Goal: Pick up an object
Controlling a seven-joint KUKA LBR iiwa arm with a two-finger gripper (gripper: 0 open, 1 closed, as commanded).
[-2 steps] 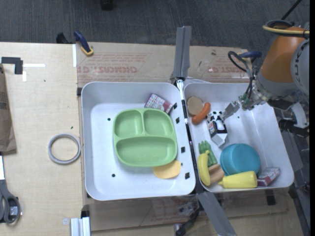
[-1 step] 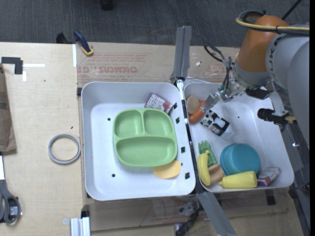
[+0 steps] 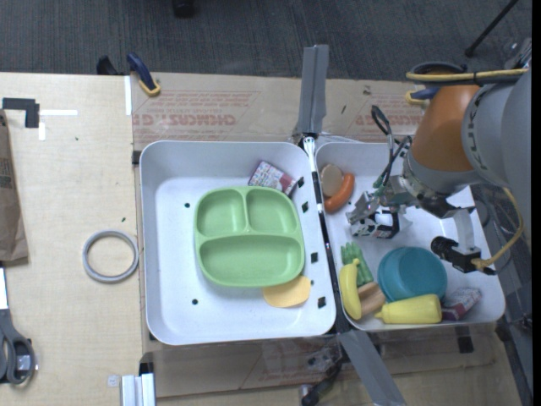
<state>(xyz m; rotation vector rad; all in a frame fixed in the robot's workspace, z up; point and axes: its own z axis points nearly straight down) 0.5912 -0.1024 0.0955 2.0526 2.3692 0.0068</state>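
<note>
The gripper [image 3: 374, 216] hangs low in the right bin [image 3: 486, 311], its fingers' spread impossible to judge, just left of a blue bowl [image 3: 412, 275]; a green divided plate [image 3: 249, 235] lies in the left bin [image 3: 161, 252].

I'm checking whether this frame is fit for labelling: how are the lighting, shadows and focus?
Camera view: lighting even and soft, no strong glare on the white bins; the green divided plate casts only a faint shadow; the gripper area is small and slightly soft, so fine detail there is unclear; edges elsewhere look reasonably sharp.
</note>
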